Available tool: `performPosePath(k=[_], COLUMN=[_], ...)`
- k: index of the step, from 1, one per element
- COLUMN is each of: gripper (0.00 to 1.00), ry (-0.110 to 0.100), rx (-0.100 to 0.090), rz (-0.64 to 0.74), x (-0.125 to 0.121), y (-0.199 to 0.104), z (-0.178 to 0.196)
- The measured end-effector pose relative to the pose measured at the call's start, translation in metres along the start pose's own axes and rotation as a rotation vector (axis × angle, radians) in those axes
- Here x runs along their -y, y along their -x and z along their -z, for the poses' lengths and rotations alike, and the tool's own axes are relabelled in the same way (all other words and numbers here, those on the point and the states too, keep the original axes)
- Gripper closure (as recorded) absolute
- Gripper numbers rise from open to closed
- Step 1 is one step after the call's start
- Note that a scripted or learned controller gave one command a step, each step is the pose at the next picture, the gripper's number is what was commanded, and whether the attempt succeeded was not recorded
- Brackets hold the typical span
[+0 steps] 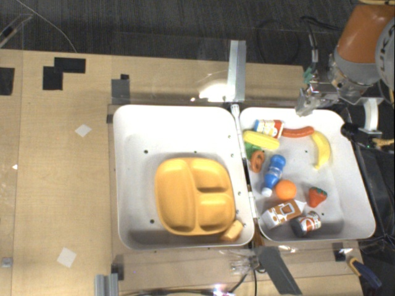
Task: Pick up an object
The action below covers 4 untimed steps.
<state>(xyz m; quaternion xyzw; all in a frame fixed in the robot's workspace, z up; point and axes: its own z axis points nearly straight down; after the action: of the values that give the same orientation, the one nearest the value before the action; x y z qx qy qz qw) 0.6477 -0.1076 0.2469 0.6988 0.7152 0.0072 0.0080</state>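
Nearest the camera: a small tan block (233,230), lodged at the near right corner of the left bin (133,140), touching the rim of a yellow divided tray (195,195). The tray, with its compartments bare, occupies the middle and near part of that bin.

Right bin (352,184), contents listed from its near edge to its far edge:
- dark can (307,224), lying on its side
- brown and white carton (283,213), tilted, just beside the can
- strawberry (316,197)
- orange (286,190)
- blue bottle (273,172), long axis running near to far
- small orange and green piece (257,160), by the dividing wall
- corn cob (261,141), lying across
- white and red can (268,127), on its side
- sausage (298,132), lying left to right
- banana (321,149), curved, long axis near to far

Gripper (307,105): placed above the far rim of the right bin, on its right half. Nothing is seen between its tips; whether they are spread or closed cannot be told.

Relation for the pick: no object has been taken up. All candidates lie toward the camera from the gripper, and mostly to its left. The sausage and banana are nearest, the sausage almost directly below and lying crosswise to the reach. It is judged that a short descent toward the near side would be called for.
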Motion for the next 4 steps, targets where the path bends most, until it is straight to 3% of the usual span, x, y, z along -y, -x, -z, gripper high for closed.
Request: performPosePath(k=[1,2,4], gripper=[1.0,1.0,1.0], ry=[-0.026,-0.016,-0.007], rx=[-0.002,0.002,0.003], rz=[0.054,0.086,0.097], x=[0.079,0.162,0.156], y=[0.034,0.078,0.075], z=[-0.109,-0.075,-0.054])
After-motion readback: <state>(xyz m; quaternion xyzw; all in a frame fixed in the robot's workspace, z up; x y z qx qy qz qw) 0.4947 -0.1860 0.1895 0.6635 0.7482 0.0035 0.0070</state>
